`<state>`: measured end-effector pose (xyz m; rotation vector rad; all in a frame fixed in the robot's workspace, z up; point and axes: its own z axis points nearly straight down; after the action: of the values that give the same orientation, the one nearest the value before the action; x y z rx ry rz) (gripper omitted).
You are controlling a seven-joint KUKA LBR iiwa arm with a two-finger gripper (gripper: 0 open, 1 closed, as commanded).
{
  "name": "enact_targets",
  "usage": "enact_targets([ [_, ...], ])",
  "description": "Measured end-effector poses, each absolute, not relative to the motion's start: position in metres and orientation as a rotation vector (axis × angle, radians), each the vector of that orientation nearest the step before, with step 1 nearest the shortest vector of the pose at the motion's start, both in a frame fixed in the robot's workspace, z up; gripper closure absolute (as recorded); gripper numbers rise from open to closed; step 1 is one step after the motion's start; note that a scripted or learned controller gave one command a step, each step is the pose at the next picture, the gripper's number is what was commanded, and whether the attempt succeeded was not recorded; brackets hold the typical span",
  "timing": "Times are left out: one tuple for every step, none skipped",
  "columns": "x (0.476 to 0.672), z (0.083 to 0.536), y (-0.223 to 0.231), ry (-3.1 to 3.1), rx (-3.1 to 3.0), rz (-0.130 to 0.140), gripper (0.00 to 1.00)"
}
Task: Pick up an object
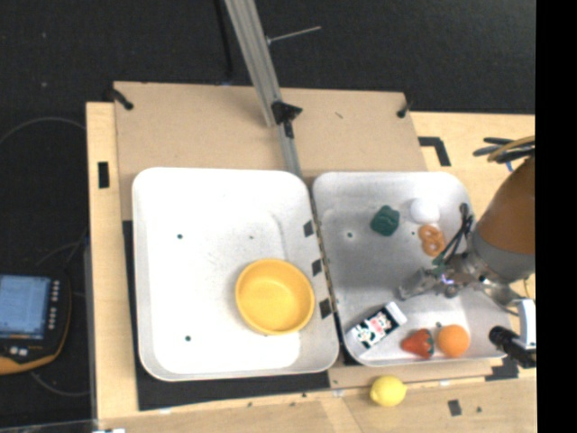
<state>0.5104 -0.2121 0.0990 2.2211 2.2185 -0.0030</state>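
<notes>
While the left bin (180, 206) holds a yellow bowl (274, 295), the right bin (352, 197) holds small objects.

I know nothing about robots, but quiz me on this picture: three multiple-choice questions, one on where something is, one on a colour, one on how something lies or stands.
1. Where is the yellow bowl?
A. in the left bin
B. in the right bin
C. on the bench in front of the bins

2. What colour is the small block near the white ball?
A. red
B. dark green
C. blue

3. How does the lemon lie?
A. inside the right bin
B. inside the bowl
C. outside both bins, on the bench

Answers:
1. A: the bowl sits toward the near right corner of the left bin.
2. B: the block is dark green against the right bin floor.
3. C: the lemon rests on the bench just past the right bin's near rim.
</notes>
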Motion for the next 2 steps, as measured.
enact_targets([
  [0.512, 0.112, -0.213, 2.212, 2.223, 0.004, 1.00],
  [0.514, 0.153, -0.213, 2.222, 2.217, 0.002, 1.00],
])
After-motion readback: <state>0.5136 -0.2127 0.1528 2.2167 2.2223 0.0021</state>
